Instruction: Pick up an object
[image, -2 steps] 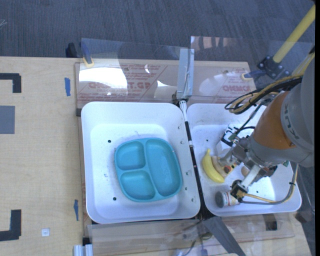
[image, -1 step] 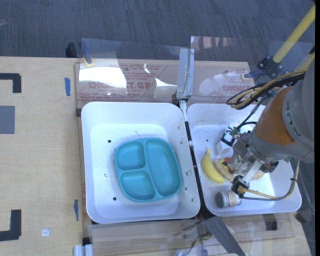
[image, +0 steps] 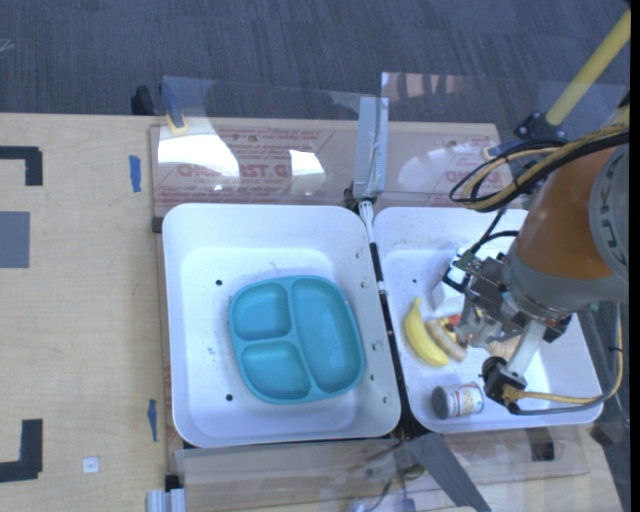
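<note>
- Gripper (image: 468, 325) is hanging low inside the right bin (image: 570, 400), its tip sitting just beside the banana (image: 424, 337) on the banana's right side.
- Cannot tell how wide the claw is standing: wrist hardware and cables are covering it from this angle. Nothing is visibly sitting between its tips, so no hold is being recorded.
- Banana is lying in the left half of the right bin, curved, its long axis running roughly away from the camera, close to the wall shared with the left bin.
- A small pale item with a touch of red (image: 452, 333) is lying against the banana's right side, directly under the claw; too blurred to identify.
- A small can (image: 459, 401) with a white and red label is lying on its side nearer the camera than the banana, slightly apart from it, close to the right bin's front rim.
- The arm's grey body and orange band (image: 560, 225) are reaching over the right bin from beyond the banana's right, covering much of that half of the floor.
- Black cables (image: 490, 180) are looping above the wrist, farther from the camera than the banana.
- Left bin (image: 190, 250), on the banana's left across the divider, is holding a blue three-compartment plate (image: 296, 339) lying flat near its centre.
- Bare white floor is showing beyond the banana toward the right bin's far wall.
</note>
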